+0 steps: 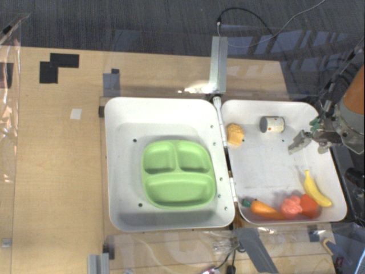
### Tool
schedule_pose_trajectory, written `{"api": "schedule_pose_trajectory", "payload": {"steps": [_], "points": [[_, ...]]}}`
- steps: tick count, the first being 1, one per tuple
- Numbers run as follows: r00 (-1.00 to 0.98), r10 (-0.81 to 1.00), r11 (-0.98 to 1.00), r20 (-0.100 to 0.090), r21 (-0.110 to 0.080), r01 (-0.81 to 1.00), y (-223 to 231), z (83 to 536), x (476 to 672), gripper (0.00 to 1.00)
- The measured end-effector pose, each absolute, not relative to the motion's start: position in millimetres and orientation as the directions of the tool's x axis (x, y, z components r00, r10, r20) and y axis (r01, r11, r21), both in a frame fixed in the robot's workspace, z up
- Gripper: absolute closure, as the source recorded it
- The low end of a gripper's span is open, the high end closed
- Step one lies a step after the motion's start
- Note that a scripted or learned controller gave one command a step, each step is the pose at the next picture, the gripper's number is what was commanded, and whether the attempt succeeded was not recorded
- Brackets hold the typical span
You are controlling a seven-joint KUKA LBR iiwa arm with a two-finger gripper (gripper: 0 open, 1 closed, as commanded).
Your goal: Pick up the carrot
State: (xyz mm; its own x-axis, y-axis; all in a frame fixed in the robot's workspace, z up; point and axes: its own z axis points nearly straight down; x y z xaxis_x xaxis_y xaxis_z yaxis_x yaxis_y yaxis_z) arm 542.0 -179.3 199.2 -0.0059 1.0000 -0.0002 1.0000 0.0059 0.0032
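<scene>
Carrot [263,208] lies along the near wall of the right bin [251,164], touching a pink toy [291,206] (the crowding narrows the approach). Hand [308,140] hovers above the bin's right side, well apart from the carrot, fingers spread, holding nothing.

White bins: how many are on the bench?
2. The left white bin holds a green divided plate. The right white bin holds the carrot along its near edge, with other small items.
</scene>
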Motion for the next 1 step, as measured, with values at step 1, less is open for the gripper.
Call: {"api": "schedule_pose_trajectory", "payload": {"steps": [1], "points": [[-0.026,1.0,0.026,0.0,0.003,1.0,-104.5,182.2,504.0,0.0]]}}
